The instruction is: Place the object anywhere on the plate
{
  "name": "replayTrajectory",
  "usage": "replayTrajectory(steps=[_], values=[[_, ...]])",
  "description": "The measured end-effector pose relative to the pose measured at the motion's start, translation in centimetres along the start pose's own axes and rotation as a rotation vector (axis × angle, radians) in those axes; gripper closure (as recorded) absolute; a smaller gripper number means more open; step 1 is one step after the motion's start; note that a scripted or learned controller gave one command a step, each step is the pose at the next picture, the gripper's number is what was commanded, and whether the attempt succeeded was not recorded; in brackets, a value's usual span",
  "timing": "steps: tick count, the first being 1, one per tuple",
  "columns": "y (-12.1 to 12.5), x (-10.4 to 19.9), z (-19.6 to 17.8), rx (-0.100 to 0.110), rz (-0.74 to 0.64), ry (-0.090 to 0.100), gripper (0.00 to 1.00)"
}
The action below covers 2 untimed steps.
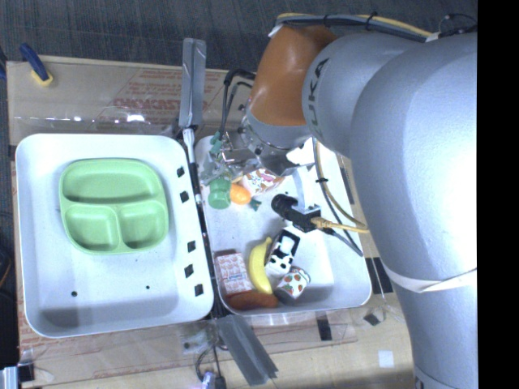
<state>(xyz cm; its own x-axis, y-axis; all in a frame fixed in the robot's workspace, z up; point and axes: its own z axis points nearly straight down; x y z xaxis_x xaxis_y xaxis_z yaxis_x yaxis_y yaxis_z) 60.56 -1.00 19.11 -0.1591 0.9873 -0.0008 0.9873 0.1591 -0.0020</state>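
Note:
A light green divided plate (113, 203) lies in the left bin (49, 298). My gripper (225, 159) reaches down into the upper left of the right bin (345, 286), just above a green cup-like object (219, 193) and an orange ball (240, 194). A white and red patterned item (261, 181) lies right beside them. Lower in the same bin lie a yellow banana (259, 267), a black and white block (281, 252), a pink packet (233, 271), a brown item (251, 301) and a small patterned cup (294, 283).
The big grey arm (405, 152) with its orange band (288, 75) covers the right bin's upper right part. A grey divider bar (191, 87) runs between the bins. A blue and yellow tool (36, 63) lies on the bench at the far left.

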Motion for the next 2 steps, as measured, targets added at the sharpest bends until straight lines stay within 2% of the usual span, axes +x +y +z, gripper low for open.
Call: replayTrajectory(steps=[1,2], values=[[-0.34,11.18,1.08,0.003,-0.001,0.001,1.00],[-0.34,11.13,1.07,0.002,0.001,0.001,0.00]])
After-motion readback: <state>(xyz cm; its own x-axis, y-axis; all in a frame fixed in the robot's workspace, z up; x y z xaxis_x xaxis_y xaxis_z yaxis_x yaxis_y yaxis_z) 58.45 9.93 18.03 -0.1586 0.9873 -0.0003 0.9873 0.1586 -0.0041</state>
